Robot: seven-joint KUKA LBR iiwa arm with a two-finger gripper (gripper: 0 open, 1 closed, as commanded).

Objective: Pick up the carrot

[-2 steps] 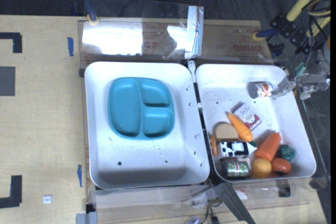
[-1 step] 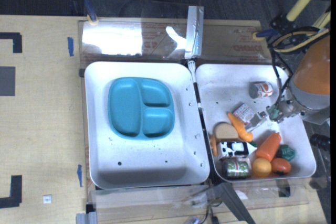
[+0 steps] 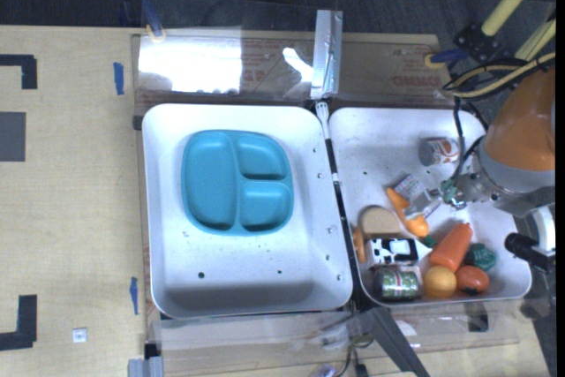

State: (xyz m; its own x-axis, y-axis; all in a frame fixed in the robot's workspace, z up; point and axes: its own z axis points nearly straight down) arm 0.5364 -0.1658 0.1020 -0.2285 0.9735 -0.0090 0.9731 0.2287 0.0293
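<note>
Here the pale wooden worktop (image 3: 62, 216) bears 2 shallow white bins side by side, with dark carpet beyond its far edge. The left bin (image 3: 229, 274) holds a blue divided plate (image 3: 237, 181), bare white floor all round it. The right bin (image 3: 371, 146) is bare at its far half and crowded near its front rim. The carrot (image 3: 451, 245) lies tilted there, among a can (image 3: 399, 282), an orange (image 3: 440, 281) and a tomato (image 3: 472, 278). The end effector (image 3: 439, 195) hovers just behind it; its spread I cannot tell.
</note>
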